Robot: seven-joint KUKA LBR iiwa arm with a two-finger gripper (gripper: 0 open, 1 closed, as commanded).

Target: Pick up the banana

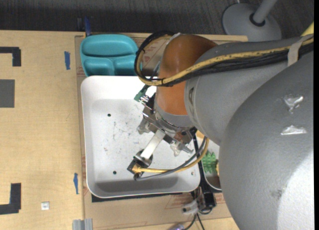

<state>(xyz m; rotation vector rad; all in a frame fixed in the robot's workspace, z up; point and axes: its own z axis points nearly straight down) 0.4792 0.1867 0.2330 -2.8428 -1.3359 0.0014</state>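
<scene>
My arm reaches in from the right, and its orange band point(174, 69) hangs over the inner edge of the left white bin point(104, 139). Below the band, the gripper point(167, 135) points down at the seam between the two bins, seen from above as grey metal parts. The big grey arm link covers most of the right bin, hiding what lies in it. A small green thing point(209, 162) peeks out beside the arm in the right bin.
A teal divided tray point(108, 54) stands behind the left bin, touching its far rim. A small green-and-white scrap point(143, 94) shows at the wrist's left edge. The bench point(40, 124) left of the bins is cardboard-brown with black tape marks.
</scene>
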